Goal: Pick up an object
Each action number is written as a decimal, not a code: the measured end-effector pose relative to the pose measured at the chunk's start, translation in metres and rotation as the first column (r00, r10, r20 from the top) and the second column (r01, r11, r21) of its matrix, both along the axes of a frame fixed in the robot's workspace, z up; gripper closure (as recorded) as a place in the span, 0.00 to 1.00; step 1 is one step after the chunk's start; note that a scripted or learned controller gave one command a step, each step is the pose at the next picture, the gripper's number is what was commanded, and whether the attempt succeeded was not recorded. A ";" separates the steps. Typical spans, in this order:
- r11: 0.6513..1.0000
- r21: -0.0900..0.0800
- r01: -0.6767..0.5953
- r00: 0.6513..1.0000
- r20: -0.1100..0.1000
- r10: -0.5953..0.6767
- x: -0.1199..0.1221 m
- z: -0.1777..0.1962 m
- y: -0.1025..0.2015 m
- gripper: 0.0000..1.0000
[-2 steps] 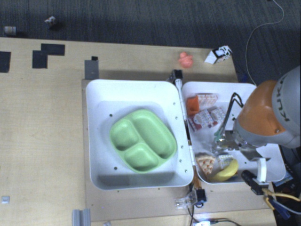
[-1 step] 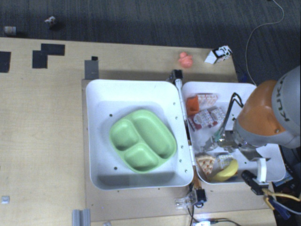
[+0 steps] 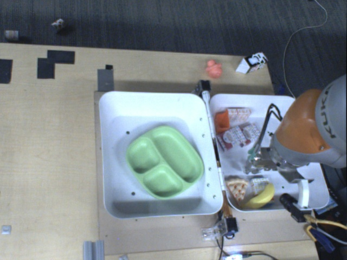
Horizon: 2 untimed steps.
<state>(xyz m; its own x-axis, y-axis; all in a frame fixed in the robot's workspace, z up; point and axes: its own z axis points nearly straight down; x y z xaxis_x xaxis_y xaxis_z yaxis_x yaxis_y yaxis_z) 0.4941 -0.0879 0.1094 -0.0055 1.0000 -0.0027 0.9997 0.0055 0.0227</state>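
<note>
The claw [image 3: 259, 163] is shown low over the right bin [image 3: 320, 196], at the end of the grey arm with its orange band [image 3: 301, 128]; whether it is open or closed cannot be told, and nothing is seen gripped. The step in hand is judged to be the descent onto a target. A clean grasp would be favoured by a straight drop onto a single item, with the bin walls and neighbouring pieces avoided. The banana [image 3: 259, 195] lies just below the claw, beside a printed snack packet [image 3: 236, 187]; the red-and-white wrappers [image 3: 238, 134] and an orange item [image 3: 222, 121] lie just above it. The green divided tray [image 3: 164, 160] rests in the left bin [image 3: 111, 145], well apart.
</note>
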 end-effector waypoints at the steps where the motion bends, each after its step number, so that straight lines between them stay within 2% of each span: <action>1: 1.000 0.000 0.000 1.000 0.000 0.000 0.000 0.000 0.000 0.00; 2: 1.000 0.002 0.005 1.000 -0.014 -0.005 -0.005 -0.022 0.004 0.00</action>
<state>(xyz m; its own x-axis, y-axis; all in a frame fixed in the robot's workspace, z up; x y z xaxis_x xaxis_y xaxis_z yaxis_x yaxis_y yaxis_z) 0.4892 -0.0839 0.0871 -0.0001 1.0000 -0.0010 1.0000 0.0001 0.0090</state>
